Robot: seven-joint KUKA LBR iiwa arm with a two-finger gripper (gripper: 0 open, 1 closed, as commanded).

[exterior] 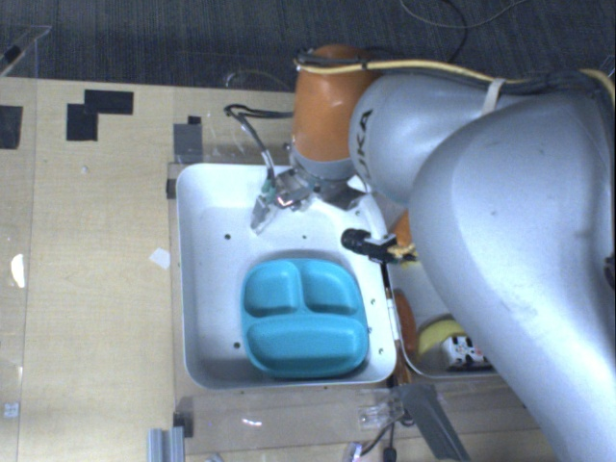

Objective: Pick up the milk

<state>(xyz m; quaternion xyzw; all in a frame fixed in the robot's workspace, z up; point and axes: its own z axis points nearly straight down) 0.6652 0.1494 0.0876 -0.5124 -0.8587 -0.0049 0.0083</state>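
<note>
Hidden by the arm: the big grey arm (500,210) sweeps in from the right and covers nearly all of the right bin (423,366). A narrow strip along that bin's left and front wall is what can be seen.
Milk: I can't pick it out with certainty. The likeliest candidate is a white piece with dark print (469,352) in the right bin, close to the front wall and tucked under the arm.
How it looks: pale and boxy at the visible edge, with small dark marks on its face. Its top and right side are cut off by the arm, so shape and label can't be read.
Beside it: a rounded yellow thing (438,333) sits just to its left, touching or nearly so. A brown-orange thing (404,320) lies against the bin's left wall. Both are partly covered and too little shows to name them.
Gripper (262,212): it hangs over the far part of the left bin (207,287), tilted towards the left, well apart from the white piece. Whether it is released or clenched I cannot tell, since the tip is small and glinting.
Orange band (322,104): it sits above the wrist, over the left bin's far wall.
Left bin: a blue divided plate (303,316) with three compartments lies flat in its near half.
Bench (87,258): pale wood to the left, with black tape marks (96,114) near its far edge.
</note>
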